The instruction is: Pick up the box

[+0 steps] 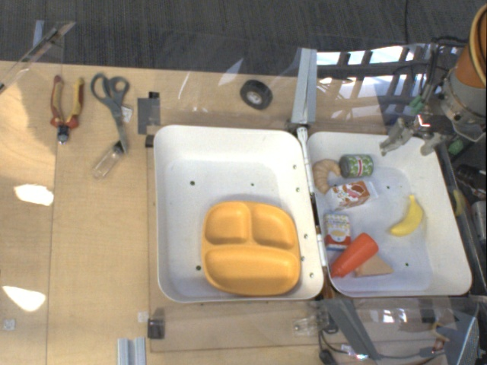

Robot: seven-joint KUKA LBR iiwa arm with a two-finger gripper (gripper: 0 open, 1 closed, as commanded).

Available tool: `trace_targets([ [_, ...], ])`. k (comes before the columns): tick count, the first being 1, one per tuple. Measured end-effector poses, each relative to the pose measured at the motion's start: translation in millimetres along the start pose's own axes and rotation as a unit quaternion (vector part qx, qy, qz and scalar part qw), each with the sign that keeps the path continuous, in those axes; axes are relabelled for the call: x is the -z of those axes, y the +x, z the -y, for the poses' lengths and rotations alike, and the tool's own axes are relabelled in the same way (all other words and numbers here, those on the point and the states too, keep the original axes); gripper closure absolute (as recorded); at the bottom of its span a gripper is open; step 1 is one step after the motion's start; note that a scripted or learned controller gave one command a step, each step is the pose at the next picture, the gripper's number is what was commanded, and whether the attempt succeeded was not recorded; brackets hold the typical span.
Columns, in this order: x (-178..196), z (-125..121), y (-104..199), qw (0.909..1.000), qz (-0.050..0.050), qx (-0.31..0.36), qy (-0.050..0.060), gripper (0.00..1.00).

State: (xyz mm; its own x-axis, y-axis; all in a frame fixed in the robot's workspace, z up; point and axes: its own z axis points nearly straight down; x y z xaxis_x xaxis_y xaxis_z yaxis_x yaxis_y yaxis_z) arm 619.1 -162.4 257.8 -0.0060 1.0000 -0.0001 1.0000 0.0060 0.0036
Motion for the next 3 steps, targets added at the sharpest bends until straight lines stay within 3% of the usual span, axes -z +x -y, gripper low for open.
trace_targets([
  [1, -127, -15, 68, 0.9997, 0.000, 0.024, 0.002, 0.00],
  [2, -169, 18, 22, 0.9970, 0.002, 0.078, -0.004, 0.00],
  [3, -170, -45, 18, 0.9986, 0.001, 0.053, -0.003, 0.00],
])
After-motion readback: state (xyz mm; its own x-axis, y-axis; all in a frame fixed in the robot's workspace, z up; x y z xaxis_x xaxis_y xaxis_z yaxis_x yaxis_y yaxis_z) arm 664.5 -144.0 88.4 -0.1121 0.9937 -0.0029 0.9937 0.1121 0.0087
